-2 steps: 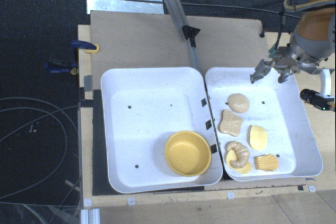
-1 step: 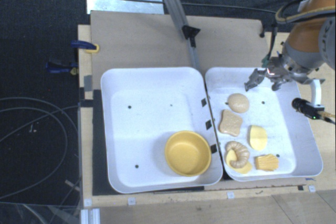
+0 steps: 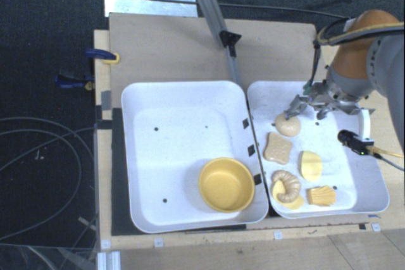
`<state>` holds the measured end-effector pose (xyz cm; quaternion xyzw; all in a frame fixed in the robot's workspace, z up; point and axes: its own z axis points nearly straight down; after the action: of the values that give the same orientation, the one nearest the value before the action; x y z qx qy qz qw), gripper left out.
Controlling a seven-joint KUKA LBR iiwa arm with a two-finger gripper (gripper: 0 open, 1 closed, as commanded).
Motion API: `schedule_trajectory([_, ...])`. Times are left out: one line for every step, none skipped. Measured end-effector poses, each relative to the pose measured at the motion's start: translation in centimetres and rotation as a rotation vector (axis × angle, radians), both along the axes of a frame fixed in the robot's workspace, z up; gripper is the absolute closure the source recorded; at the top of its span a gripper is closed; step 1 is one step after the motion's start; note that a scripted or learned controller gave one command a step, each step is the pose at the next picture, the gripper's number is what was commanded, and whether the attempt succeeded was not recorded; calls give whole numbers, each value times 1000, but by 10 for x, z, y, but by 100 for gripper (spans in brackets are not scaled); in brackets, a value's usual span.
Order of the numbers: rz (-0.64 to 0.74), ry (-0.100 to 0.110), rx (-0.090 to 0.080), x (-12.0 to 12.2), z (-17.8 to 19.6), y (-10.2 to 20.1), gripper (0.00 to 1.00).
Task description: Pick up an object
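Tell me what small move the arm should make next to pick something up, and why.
Probably a short move down and slightly left onto the round beige piece. The gripper hangs just above and to the right of it in the right bin, nearer than the cracker or croissant, and nothing shows between its fingers.

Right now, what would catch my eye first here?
The yellow bowl in the left bin, near its front right corner. Then the arm reaching in from the right, its gripper above a pale round bun among other food pieces in the right bin.
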<state>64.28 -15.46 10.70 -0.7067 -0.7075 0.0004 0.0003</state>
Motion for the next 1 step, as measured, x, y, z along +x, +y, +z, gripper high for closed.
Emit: schedule_trajectory([0, -7, -2, 2, 15, 0, 100])
